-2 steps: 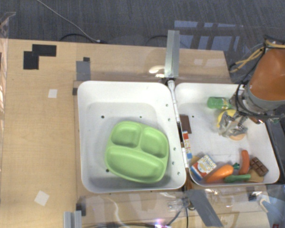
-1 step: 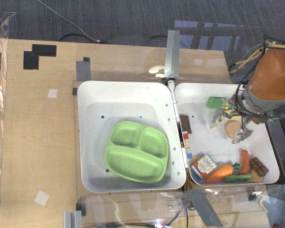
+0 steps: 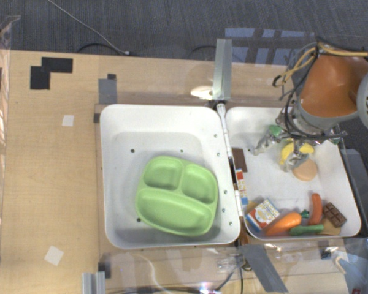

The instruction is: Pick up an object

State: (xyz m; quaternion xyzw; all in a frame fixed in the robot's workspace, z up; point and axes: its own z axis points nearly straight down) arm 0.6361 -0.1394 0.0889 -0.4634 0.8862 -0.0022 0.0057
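My gripper hangs under the orange wrist band over the back of the right bin. Its two metal fingers stand spread apart, so it is open. A yellow toy lies between them, close to the right finger, and I cannot tell if it is touched. A tan round piece rests just in front of it. A small green bit shows beside the wrist.
The right bin's front holds a small snack box, a carrot, a green pod, a red sausage and a chocolate bar. A green divided plate lies in the left bin.
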